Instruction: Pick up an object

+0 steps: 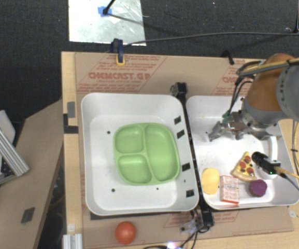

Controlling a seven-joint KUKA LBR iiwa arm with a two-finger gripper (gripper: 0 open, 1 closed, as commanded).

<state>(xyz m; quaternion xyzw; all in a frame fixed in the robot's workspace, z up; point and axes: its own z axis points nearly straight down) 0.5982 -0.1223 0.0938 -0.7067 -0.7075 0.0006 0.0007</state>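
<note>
Above the right-hand shallow white plastic bin (211, 110) hangs the end effector (227, 130), its dark metal prongs seemingly spread and gripping nothing, though glare blurs them. The candidates lie nearer the bin's front rim: a wedge-shaped toy pizza slice (244, 166), a smooth pale-yellow rounded block (210, 180), a flat red-and-white printed packet (229, 189) and a glossy purple ball (258, 188). They crowd together, so a descent could nudge neighbours or pinch two; the ball may roll, and the flat packet offers little edge.
</note>
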